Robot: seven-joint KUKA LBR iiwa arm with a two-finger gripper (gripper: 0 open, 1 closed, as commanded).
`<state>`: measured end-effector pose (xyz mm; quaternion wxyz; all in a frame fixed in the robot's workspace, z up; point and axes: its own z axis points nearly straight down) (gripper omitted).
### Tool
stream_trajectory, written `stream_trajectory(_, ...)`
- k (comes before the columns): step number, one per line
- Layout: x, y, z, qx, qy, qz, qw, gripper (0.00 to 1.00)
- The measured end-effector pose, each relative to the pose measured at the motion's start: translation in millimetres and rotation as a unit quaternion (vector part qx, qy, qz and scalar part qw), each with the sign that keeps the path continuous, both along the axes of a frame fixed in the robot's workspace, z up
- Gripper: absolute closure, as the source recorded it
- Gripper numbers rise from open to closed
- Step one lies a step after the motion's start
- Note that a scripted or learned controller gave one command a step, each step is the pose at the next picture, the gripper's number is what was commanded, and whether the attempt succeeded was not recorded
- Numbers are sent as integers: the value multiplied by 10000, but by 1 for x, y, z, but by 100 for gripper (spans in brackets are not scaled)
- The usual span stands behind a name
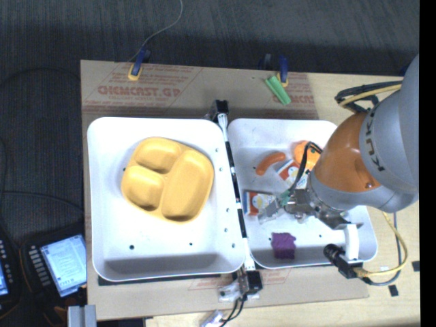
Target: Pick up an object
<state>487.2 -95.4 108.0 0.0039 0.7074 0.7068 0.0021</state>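
The arm reaches over the right bin (259, 251), its orange band and grey wrist covering the bin's right half. My gripper (285, 204) is low in the bin's middle, over a clear crinkled wrapper and an orange-and-white packet (257, 201). A purple block (283, 245) lies just in front of it near the bin's front wall. An orange sausage-shaped piece (271, 161) lies behind it, next to another orange item (300, 150) partly hidden by the arm. A large yellow bun-shaped object (167, 177) sits in the left bin (109, 251).
A green marker (278, 90) lies on the cardboard behind the right bin, near two blue clamps (139, 63). Cables trail along the right edge and under the bins' front. A small screen (60, 263) sits at the lower left, off the bench.
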Motion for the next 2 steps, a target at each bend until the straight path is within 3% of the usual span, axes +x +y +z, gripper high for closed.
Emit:
stream_trajectory(1, -2, 0, -20, 3, 24, 2, 10000, 0)
stream_trajectory(2, 0, 0, -9, -6, -5, -1, 10000, 100)
